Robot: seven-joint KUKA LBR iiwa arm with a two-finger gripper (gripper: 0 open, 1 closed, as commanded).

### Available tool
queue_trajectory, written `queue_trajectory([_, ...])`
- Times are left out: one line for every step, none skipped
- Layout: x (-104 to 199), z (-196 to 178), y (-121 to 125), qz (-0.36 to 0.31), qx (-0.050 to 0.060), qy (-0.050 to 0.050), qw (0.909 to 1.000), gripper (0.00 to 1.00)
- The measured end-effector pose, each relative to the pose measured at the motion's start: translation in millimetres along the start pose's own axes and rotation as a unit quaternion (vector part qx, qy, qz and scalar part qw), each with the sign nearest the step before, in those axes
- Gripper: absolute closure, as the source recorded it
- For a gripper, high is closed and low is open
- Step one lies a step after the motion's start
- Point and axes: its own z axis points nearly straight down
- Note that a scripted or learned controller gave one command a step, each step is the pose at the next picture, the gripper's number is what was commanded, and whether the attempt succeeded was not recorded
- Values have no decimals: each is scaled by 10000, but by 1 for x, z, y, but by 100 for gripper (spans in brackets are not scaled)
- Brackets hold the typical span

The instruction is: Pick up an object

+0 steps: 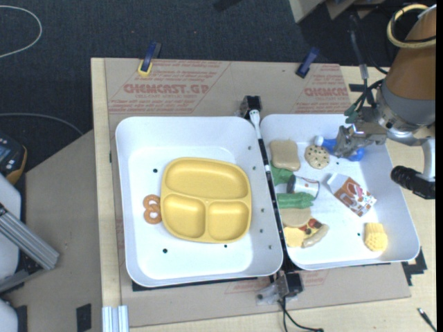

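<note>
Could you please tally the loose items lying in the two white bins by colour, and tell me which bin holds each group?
Yellow: 3 – divided tray in left bin; corn cob and cheese wedge in right bin
Brown or tan: 3 – pretzel in left bin; bread slice and cookie in right bin
Green: 1 – pea pod, right bin
Red and white: 1 – packet, right bin
Total: 8

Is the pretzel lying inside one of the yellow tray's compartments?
No, the pretzel lies on the left bin's white floor, just outside the yellow tray's left edge.
</note>
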Motion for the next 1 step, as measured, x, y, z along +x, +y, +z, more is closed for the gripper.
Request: queue_trajectory([54,-2,-30,-2,3,1,10000,100])
